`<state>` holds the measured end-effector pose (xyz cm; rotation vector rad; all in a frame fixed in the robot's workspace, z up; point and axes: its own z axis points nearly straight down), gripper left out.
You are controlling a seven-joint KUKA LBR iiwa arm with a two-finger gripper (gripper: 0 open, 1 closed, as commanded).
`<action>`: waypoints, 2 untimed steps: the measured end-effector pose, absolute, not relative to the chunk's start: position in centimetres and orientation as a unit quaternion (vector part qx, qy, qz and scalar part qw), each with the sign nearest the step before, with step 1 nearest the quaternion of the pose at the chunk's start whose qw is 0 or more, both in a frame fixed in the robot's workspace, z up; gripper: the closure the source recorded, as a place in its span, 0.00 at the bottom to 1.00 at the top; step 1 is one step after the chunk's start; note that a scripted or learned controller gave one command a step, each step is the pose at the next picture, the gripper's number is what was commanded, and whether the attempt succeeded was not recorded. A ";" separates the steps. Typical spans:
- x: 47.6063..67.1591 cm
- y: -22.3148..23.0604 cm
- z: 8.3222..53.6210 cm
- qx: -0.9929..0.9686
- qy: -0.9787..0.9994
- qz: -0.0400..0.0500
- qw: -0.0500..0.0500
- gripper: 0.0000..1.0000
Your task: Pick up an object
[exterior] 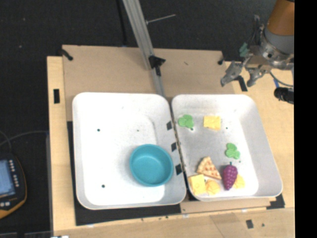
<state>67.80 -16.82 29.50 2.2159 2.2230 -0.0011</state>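
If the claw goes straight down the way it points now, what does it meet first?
Probably the bare bench just behind the right bin's far rim, not the toys; depth is unclear from this slanted view. The claw holds nothing.

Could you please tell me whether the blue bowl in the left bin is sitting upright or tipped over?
Upright. The blue bowl rests in the left bin with its round opening facing up and the inside visible.

Wooden bench [114, 73], slanted metal pole [141, 33], handheld pendant [7, 180], perhaps a controller, at far left
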 end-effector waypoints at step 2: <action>67.7 -17.1 23.6 0.707 0.708 -0.001 0.002 0.00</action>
